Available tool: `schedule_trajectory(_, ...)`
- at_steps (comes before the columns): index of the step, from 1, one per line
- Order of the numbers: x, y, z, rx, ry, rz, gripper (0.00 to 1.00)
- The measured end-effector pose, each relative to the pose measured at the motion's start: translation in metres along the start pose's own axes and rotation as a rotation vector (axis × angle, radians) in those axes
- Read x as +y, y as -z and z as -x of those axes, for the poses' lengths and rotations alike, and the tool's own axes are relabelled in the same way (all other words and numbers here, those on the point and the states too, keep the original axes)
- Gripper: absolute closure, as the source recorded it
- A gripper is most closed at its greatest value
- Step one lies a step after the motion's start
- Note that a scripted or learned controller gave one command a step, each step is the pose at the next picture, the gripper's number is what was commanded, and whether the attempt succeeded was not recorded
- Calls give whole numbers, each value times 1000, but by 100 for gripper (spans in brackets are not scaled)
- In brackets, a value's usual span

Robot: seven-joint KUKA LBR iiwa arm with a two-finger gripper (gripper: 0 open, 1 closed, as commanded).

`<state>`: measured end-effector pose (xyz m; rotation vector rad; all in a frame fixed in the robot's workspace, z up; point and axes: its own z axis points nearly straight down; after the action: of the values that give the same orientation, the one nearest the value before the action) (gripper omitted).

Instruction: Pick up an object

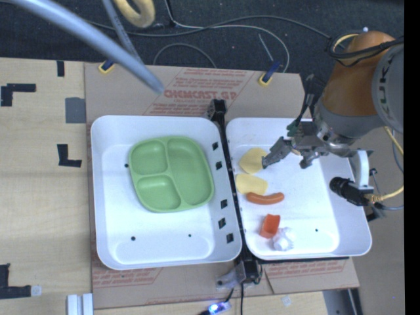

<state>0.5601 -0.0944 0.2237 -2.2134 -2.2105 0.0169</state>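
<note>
The end effector [292,155] hangs with its fingers spread wide and holds nothing, above the right bin [348,238] near its far edge. Just beside it lies a pale yellow piece [251,160]. I think it should descend straight and centre on that piece before closing.

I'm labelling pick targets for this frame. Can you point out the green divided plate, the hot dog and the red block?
green divided plate [172,174]: camera view, on its central divider.
hot dog [264,198]: camera view, mid-length.
red block [270,226]: camera view, top face.
</note>
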Motion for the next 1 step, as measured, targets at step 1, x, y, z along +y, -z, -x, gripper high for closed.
schedule_trajectory(1, 2, 6, 0, -1, 3, 11, 0)
